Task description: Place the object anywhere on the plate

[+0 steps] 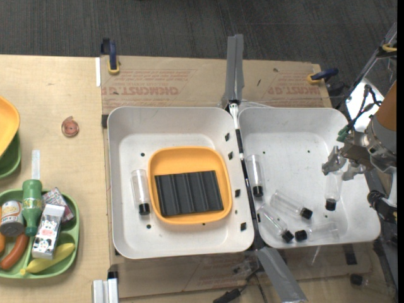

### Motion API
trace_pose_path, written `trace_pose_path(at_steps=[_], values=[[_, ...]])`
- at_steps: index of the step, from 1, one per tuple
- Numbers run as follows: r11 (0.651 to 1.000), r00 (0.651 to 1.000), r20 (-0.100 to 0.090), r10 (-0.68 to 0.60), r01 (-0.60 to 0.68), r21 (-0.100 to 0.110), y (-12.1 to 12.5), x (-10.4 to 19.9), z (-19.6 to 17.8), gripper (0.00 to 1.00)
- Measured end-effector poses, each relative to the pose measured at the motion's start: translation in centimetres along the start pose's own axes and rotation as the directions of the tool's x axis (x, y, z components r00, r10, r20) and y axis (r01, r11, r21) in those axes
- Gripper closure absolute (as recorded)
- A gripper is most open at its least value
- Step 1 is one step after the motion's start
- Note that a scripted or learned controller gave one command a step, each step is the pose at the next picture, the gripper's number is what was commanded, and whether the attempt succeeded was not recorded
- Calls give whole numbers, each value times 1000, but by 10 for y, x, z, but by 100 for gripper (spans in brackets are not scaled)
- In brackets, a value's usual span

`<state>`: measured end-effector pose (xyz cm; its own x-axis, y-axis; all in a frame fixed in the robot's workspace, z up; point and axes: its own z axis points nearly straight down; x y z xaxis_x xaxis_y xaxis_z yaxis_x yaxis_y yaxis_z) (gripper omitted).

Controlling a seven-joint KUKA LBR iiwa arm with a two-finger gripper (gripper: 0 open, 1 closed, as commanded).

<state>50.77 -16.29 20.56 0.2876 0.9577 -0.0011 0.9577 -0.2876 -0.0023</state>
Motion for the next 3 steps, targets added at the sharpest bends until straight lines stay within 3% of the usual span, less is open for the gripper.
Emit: trace_pose_path(at_steps=[1,2,3], values=[[1000,1000,0,0,0,0,0,0,0,0],[998,998,1,-63,63,0,31,-37,5,0],[949,949,1,-316,316,-2,38,-42,-2,0]])
